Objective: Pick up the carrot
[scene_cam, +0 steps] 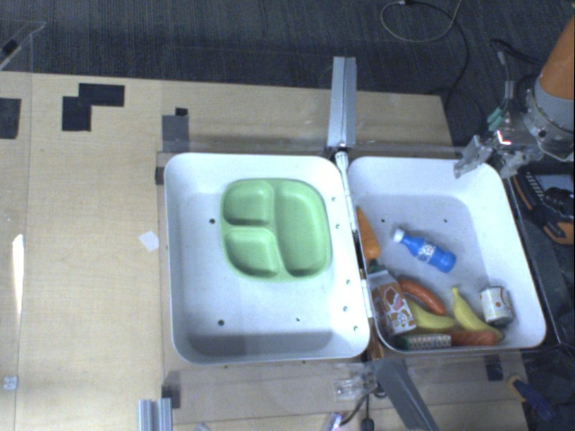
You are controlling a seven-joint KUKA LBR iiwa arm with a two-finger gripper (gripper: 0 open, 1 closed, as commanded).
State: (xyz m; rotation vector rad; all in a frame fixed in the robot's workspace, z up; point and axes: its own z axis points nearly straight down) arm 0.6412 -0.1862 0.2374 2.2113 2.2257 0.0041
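Arm parked at the far right corner; carrot still lying in the right bin.

The left bin (184, 268) holds a green divided plate (274, 227) set flat near its middle, well apart from the work. The right bin (449, 182) carries all loose items, crowded toward its near wall, leaving its far half bare. The arm (557, 88) stands over that bin's far right corner, clear of the contents, probably so the camera sees them unobstructed. The gripper (481, 155) sits at the bin rim; whether it is wide or narrow cannot be told here. The carrot (367, 233) lies lengthwise against the left wall, by the divider. Near it: blue bottle (426, 251), snack packet (393, 308), banana (467, 311), small can (495, 304).
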